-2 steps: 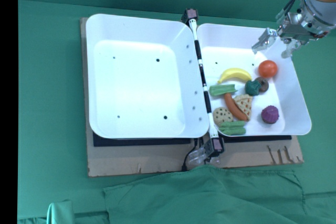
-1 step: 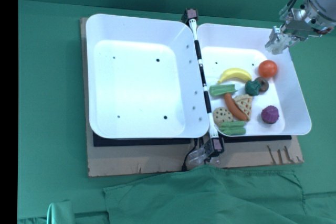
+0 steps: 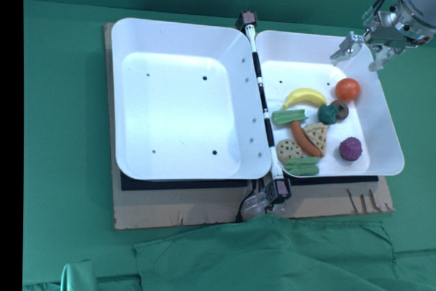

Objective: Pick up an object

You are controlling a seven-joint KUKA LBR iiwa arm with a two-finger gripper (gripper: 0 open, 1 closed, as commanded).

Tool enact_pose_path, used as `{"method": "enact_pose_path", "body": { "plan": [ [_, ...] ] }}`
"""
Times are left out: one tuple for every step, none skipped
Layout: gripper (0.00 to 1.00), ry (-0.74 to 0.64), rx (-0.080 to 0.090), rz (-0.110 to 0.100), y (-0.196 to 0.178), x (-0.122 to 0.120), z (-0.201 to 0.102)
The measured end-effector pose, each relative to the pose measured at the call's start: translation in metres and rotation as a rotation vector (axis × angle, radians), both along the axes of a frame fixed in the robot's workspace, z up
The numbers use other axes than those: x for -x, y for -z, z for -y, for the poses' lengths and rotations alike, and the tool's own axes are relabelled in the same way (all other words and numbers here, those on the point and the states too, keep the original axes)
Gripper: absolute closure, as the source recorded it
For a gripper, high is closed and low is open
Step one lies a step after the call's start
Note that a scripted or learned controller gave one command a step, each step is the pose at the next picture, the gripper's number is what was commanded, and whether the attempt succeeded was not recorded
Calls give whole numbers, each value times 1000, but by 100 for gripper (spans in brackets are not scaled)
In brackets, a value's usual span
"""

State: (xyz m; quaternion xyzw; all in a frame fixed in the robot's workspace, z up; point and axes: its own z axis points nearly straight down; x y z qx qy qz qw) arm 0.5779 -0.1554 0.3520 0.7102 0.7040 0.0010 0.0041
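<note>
The right bin [image 3: 381, 120] holds several toy foods: a yellow banana [image 3: 304, 97], an orange-red tomato [image 3: 347, 89], a purple round fruit [image 3: 350, 148], a dark green piece [image 3: 328, 113] beside a brown ring [image 3: 340, 110], a green bean pod [image 3: 289, 117], an orange carrot [image 3: 304, 138], a tan wedge [image 3: 317, 135], a cookie [image 3: 289, 149] and a green pod [image 3: 302, 166]. My gripper [image 3: 360, 56] hangs above the bin's far right corner, open, with nothing between its fingers, up and right of the tomato.
The left bin [image 3: 180, 44] sits beside the right one, joined by a black-and-white striped divider [image 3: 261, 93]. Both rest on a cardboard sheet [image 3: 177, 215] over green cloth. A cloth fold [image 3: 259, 249] lies in front.
</note>
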Motion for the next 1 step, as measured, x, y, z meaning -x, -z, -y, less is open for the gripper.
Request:
{"method": "enact_pose_path", "body": {
  "plan": [
    [100,3,3,7,-13,-1,1]
  ]
}}
